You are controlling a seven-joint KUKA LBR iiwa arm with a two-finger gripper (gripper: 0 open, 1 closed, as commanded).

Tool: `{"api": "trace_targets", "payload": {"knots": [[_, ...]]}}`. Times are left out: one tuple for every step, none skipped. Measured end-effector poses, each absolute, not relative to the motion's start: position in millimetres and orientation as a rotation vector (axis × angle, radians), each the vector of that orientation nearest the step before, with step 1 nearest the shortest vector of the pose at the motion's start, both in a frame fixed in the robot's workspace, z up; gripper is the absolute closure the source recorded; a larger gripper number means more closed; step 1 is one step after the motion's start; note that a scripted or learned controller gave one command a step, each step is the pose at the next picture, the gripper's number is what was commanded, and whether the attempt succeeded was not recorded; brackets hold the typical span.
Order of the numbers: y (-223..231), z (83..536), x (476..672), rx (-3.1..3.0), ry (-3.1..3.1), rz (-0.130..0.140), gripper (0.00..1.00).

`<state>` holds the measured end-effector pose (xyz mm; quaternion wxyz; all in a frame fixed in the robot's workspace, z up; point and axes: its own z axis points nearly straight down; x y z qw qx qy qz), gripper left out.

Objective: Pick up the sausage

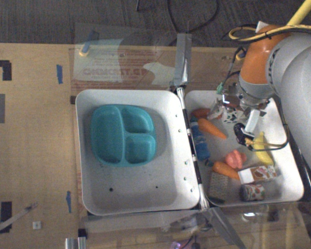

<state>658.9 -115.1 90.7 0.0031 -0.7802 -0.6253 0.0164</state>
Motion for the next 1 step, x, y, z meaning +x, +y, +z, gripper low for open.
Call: {"api": "trace_targets", "payload": {"knots": [[-118.5,99.7,656.8,-2.448,-1.951,0.063,1.00]]}}
